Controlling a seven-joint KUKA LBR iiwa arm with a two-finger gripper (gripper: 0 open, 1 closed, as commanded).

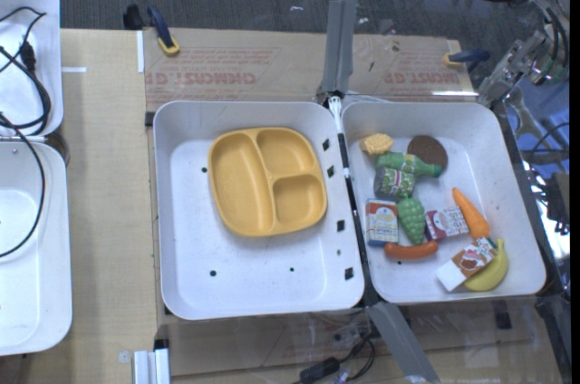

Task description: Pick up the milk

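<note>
A: Counts?
B: Two white bins (172, 283), one yellow plate (267, 180), one banana (489, 272), one carrot (470, 212), three small cartons (446, 224).
A: Milk (381, 222) versus gripper (533, 56)?
B: Well apart, down-left of gripper, in the nearer bin. Grip state: cannot tell.

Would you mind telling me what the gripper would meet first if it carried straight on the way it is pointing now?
The gripper sits above the right bin's far right corner, pointing down and leftward. Going straight on, it would probably meet the bin's rim or bare floor there first, before the brown cookie. Depth is unclear from this single view.
</note>
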